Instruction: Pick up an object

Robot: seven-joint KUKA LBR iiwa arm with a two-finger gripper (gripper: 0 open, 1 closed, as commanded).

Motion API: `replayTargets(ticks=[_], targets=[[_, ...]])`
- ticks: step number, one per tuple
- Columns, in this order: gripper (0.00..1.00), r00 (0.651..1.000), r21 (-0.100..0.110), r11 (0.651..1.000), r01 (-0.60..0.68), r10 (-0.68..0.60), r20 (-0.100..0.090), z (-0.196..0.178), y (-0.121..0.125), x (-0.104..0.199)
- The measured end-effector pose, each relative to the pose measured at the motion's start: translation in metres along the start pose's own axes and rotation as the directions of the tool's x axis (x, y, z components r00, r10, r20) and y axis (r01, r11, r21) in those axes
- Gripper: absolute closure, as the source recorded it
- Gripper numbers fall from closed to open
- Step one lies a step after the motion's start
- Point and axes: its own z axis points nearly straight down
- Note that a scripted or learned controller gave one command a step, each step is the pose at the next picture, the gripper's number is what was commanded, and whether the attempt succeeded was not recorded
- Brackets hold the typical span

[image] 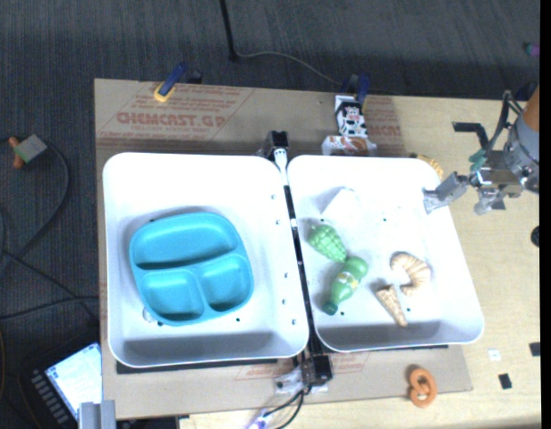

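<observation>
In the camera view, the gripper (pixel 463 195) sits at the right side, over the upper right rim of the right bin (pixel 454 266). Its two fingers stand well apart, one pointing toward the bin's corner and the other farther right over the bench, and nothing shows between them. The grey arm (pixel 530 141) enters from the right edge with a strip of orange above the wrist.

The right bin holds several small things. A white object (pixel 343 206) lies near its upper left. Below that a green bumpy toy (pixel 328 241) rests close to the bin's left wall, and a green bottle-shaped toy (pixel 344 284) lies tilted just beneath it. Toward the right lie a pale curled shrimp-like toy (pixel 411 269) and a tan cone (pixel 393 305), close together, well below the gripper.

The left bin (pixel 123 239) holds a blue divided tray (pixel 190 266) with three compartments.

An orange ring (pixel 422 385) lies on the bench below the right bin.
</observation>
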Motion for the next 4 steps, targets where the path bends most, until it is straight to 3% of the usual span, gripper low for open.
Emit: replayTargets(ticks=[1,2,3,4], targets=[[0.0,1.0,0.003,1.0,0.0,0.0,-0.001,0.135,0.003,0.004],[0.0,1.0,-0.01,1.0,-0.001,0.001,0.005,0.159,-0.034,0.033],[1.0,1.0,-0.012,1.0,-0.002,0.002,0.008,0.149,-0.033,0.032],[1.0,1.0,-0.002,1.0,0.001,-0.001,0.001,0.103,0.022,0.043]])
